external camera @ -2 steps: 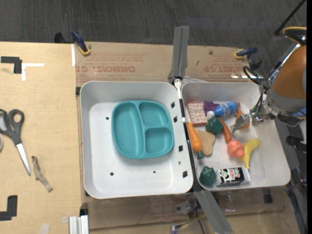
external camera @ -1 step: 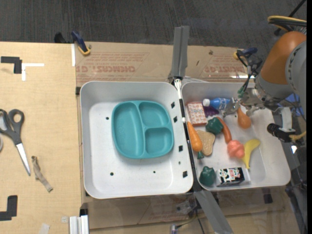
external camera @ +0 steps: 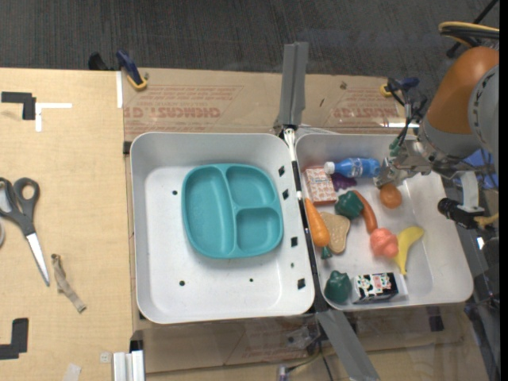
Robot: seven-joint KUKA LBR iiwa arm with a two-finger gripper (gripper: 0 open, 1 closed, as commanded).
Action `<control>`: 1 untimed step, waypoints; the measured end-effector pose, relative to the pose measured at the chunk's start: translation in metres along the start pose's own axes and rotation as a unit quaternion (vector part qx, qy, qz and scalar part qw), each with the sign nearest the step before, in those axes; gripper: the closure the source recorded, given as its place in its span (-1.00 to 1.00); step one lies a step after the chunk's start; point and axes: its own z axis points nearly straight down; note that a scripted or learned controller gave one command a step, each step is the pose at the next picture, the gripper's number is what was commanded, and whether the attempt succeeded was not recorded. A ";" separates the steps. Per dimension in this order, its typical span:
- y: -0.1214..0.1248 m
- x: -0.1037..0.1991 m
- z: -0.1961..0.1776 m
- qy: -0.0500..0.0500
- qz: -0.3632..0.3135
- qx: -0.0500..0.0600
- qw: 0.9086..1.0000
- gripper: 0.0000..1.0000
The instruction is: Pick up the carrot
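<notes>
My arm comes in from three o'clock, orange band above the wrist, bent down with the claw (external camera: 394,173) low; I can't make out its fingers.

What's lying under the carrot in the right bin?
The orange carrot lies along the right white bin's left wall, its lower end overlapping a tan bread slice. Whatever sits beneath the carrot's middle is covered, so I cannot tell.

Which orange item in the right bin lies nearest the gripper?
The small round orange fruit, just below the gripper; the carrot lies far off by the divider.
</notes>
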 end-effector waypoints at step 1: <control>-0.012 -0.035 -0.117 0.001 -0.049 0.000 0.999 1.00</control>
